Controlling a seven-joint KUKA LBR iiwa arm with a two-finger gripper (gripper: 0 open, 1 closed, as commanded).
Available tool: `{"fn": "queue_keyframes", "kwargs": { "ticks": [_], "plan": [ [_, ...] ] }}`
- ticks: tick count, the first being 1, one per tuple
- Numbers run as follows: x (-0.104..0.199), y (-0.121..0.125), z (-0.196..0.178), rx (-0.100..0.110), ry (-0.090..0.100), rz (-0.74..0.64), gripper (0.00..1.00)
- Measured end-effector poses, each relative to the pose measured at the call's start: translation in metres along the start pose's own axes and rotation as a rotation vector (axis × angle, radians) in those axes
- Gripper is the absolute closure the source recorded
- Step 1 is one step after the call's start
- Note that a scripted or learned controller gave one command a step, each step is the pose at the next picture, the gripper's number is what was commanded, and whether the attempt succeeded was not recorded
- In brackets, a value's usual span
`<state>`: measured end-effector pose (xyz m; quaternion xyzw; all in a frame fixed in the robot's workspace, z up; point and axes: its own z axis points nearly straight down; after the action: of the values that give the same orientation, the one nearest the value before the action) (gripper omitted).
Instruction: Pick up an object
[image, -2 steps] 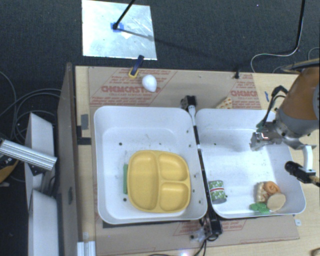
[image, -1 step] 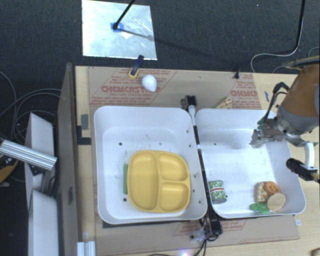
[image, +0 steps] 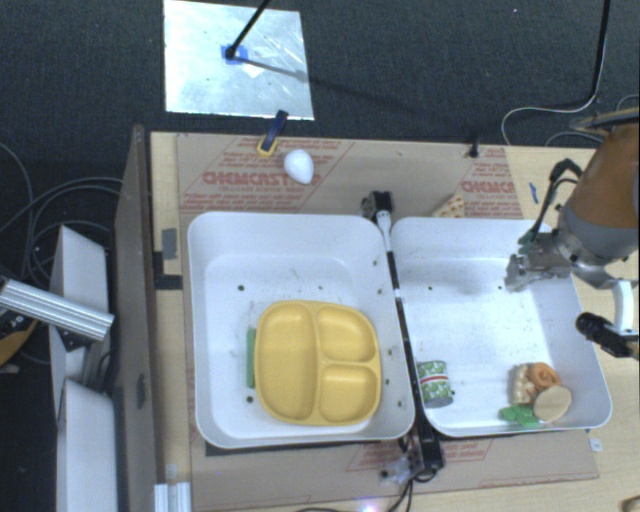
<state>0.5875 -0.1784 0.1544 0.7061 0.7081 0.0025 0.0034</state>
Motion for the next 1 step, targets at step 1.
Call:
{"fn": "queue_keyframes", "kwargs": {
  "ticks": [1],
  "plan": [
    [0.0676,0.0325,-0.0596,0.0,0.002,-0.007,1.0]
  ]
}}
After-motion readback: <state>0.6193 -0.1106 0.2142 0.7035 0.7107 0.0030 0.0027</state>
